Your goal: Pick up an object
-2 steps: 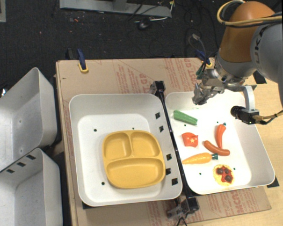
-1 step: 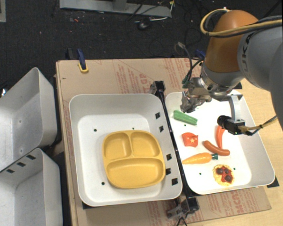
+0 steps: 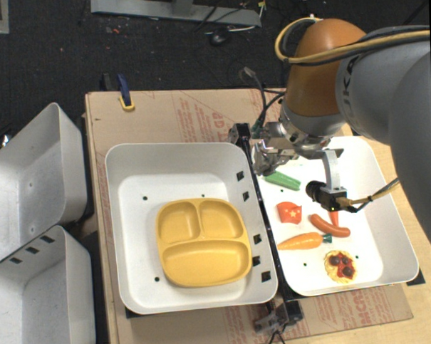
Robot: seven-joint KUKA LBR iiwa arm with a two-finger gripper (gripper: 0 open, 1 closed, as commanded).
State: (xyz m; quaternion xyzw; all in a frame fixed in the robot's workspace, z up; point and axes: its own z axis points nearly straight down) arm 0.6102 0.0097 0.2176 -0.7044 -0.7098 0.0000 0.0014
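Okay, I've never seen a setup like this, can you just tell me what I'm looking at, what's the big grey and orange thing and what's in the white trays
The big grey and orange thing is a robot arm, reaching in from the right. One camera looks down on a bench holding two shallow white bins. The left bin holds a yellow divided plate. The right bin holds toy foods: a green pod, a red piece, a sausage, a carrot and a small pizza. The arm's gripper hangs over the right bin's upper left corner, near the green pod. I can't see anything held in it.
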